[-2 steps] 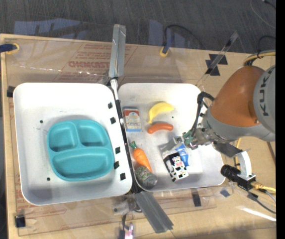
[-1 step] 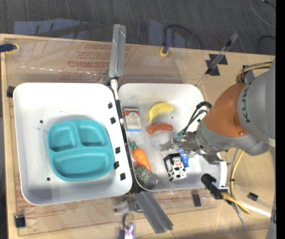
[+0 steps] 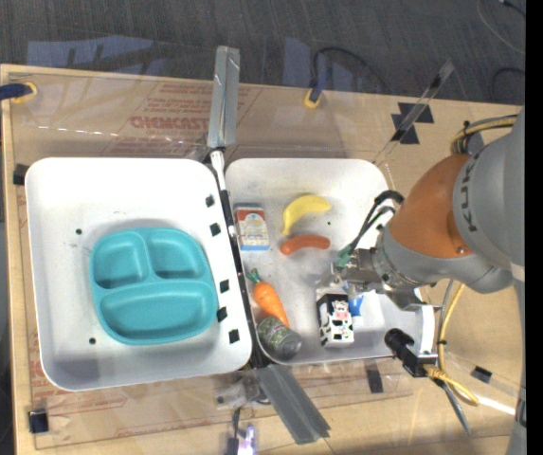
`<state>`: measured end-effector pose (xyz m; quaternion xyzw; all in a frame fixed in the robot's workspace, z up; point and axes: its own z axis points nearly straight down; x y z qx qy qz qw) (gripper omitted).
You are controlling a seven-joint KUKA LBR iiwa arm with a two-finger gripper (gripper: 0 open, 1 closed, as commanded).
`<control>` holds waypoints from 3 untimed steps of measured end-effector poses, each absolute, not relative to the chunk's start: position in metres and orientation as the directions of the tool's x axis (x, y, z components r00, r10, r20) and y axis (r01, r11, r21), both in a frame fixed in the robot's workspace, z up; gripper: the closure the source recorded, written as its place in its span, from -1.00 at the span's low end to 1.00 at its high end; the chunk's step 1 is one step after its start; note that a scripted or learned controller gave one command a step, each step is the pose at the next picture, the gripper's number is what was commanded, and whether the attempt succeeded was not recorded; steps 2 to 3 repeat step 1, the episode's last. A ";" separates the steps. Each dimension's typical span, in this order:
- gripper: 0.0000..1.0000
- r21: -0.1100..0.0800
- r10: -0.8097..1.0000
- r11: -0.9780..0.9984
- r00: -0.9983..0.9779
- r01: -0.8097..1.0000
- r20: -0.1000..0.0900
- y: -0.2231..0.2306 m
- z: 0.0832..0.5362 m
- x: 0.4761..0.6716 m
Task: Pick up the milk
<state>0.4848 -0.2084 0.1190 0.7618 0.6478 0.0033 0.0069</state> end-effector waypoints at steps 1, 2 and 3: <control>1.00 -0.004 0.972 -0.234 0.234 0.972 -0.001 -0.180 0.217 0.493; 1.00 -0.004 0.972 -0.234 0.234 0.972 -0.001 -0.180 0.217 0.493; 1.00 -0.004 0.972 -0.234 0.234 0.972 -0.001 -0.180 0.217 0.493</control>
